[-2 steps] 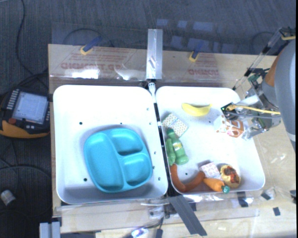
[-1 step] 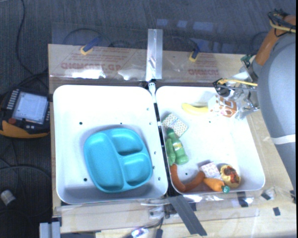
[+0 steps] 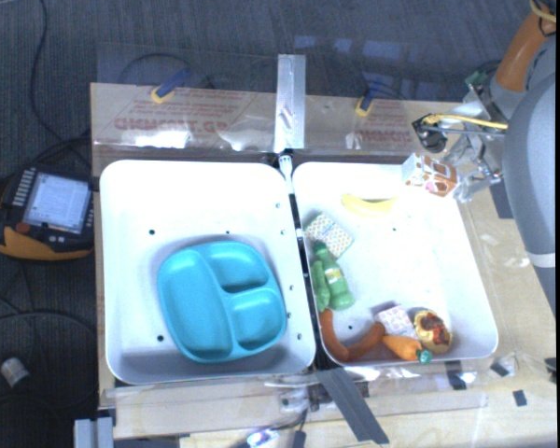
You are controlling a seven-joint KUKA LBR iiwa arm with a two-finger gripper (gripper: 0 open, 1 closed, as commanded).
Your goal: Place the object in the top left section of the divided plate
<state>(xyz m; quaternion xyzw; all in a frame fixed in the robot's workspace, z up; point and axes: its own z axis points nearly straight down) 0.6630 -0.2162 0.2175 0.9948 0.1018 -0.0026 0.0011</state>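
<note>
2 white bins (image 3: 121, 278) | 1 blue divided plate (image 3: 222, 297) in left bin | right bin: 1 banana (image 3: 368, 203), 1 green bottle (image 3: 330, 279), 1 carrot (image 3: 402, 347) | gripper (image 3: 441, 177) over right bin's top-right corner, gripping a small orange-white object (image 3: 431, 179)

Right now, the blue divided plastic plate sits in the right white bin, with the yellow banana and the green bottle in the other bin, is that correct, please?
Not quite: the camera view shows the blue divided plastic plate in the left white bin. The yellow banana and the green bottle lie in the other bin, the right one.
</note>
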